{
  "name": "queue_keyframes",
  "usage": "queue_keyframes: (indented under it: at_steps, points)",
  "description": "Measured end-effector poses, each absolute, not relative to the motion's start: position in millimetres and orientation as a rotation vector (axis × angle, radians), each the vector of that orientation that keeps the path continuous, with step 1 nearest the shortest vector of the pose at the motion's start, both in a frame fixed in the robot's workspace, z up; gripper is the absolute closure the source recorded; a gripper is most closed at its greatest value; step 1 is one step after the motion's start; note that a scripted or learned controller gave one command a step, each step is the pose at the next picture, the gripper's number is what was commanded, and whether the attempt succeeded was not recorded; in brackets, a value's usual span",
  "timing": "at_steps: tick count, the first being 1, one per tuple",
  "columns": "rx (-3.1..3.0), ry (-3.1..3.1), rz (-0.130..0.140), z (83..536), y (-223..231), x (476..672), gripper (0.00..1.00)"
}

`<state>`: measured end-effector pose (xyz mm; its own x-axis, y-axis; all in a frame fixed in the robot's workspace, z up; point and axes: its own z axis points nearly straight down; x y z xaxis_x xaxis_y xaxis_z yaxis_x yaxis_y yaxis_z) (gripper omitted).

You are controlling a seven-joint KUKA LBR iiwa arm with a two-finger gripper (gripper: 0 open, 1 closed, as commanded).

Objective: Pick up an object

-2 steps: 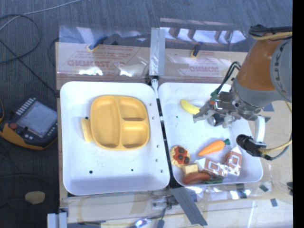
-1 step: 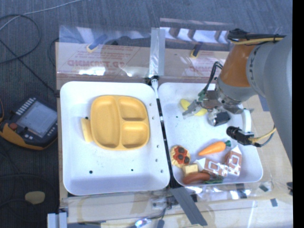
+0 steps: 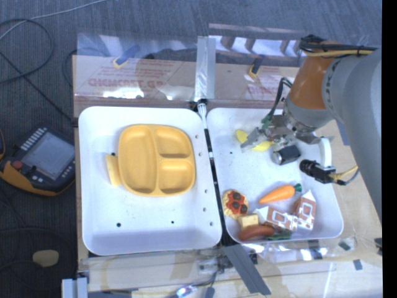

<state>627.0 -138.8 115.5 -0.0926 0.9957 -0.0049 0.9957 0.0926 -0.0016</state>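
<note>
My gripper is low in the upper part of the right bin, right over a small yellow toy that pokes out on both sides of it. The arm's grey body and orange band reach in from the upper right. Lower in the same bin lie an orange carrot, a round pizza piece, a red sausage, a small yellow block and a red-and-white carton. Nothing is lifted off the bin floor.
The left bin holds a yellow divided plate with a thin yellow strip beside its left edge. A black divider rail separates the bins. A handheld controller lies on the floor at the left.
</note>
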Motion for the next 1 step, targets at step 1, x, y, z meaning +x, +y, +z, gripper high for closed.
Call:
queue_keyframes:
  at_steps: [1]
  points:
    - [2.193,2.241,0.001,88.9,-115.1,656.2,0.0]
